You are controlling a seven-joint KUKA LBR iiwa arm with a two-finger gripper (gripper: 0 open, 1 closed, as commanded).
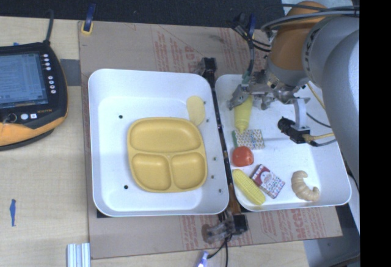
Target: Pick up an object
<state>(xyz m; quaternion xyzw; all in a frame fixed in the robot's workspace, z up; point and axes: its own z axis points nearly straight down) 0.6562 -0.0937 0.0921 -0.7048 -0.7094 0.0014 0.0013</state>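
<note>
Yellow plastic mustard bottle (243, 116) lies in the right white bin (333, 156), upper left part, with the grey two-finger gripper (244, 96) right over its top end. Can't tell if the jaws are spread or pinching it. Red toy tomato (242, 156) sits just below.

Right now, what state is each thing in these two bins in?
Tray: flat, right way up, left bin.
Yellow piece: beside tray's corner.
Bottle: lying, under the gripper.
Tomato: loose.
Corn: lying.
Packet: flat.
Croissant: lying, right bin.
</note>
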